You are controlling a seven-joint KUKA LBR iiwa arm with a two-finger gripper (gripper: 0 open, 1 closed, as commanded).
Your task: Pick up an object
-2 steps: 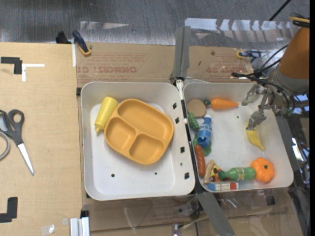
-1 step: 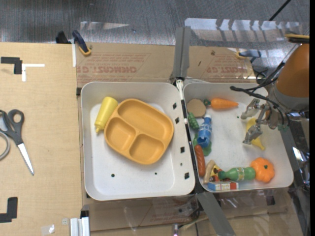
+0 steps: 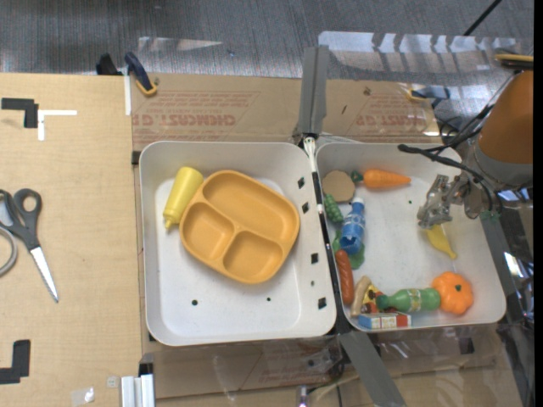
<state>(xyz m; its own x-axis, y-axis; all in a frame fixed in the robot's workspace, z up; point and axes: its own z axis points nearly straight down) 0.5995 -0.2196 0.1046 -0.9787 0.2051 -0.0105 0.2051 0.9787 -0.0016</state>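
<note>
While the gripper (image 3: 435, 214) hung just above the banana (image 3: 441, 241) in the right bin (image 3: 407, 316), its opening impossible to judge, nothing looked lifted; the grasp remained undone.

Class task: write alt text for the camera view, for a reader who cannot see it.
A gripper hovers above a yellow banana in the right bin, which is scattered with toy food. The left bin holds an orange divided tray.

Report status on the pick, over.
End effector low over right bin, nothing seen held. Yellow banana just below it, near the bin's right wall. Pumpkin and green bottle lie apart, nearer the front.
</note>
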